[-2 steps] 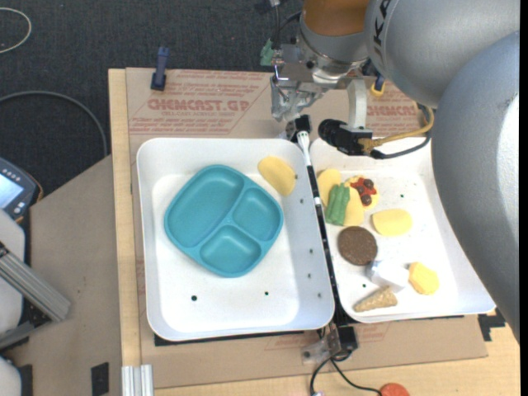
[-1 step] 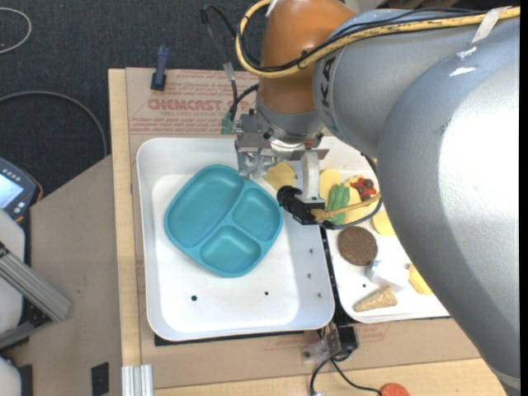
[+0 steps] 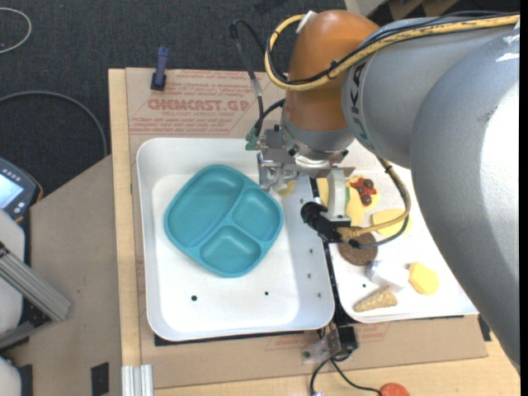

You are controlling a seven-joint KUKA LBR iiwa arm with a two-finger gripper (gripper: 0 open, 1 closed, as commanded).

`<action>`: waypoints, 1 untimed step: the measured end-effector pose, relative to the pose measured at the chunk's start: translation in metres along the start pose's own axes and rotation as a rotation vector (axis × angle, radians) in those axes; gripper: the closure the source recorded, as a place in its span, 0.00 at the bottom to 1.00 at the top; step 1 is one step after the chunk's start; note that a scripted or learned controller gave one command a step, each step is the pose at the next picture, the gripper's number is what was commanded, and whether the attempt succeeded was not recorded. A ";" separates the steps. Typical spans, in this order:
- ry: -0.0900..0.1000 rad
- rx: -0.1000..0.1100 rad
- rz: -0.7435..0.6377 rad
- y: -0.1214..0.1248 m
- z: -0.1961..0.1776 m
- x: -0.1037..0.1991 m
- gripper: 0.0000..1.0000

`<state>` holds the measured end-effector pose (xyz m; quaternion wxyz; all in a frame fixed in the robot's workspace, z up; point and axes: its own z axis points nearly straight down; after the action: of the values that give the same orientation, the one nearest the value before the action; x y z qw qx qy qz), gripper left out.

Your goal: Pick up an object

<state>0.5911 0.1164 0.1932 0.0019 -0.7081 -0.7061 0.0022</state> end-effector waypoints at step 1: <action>0.010 -0.023 -0.014 -0.014 -0.151 0.089 1.00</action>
<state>0.5780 0.2052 0.3444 -0.0029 -0.7031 -0.7111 -0.0094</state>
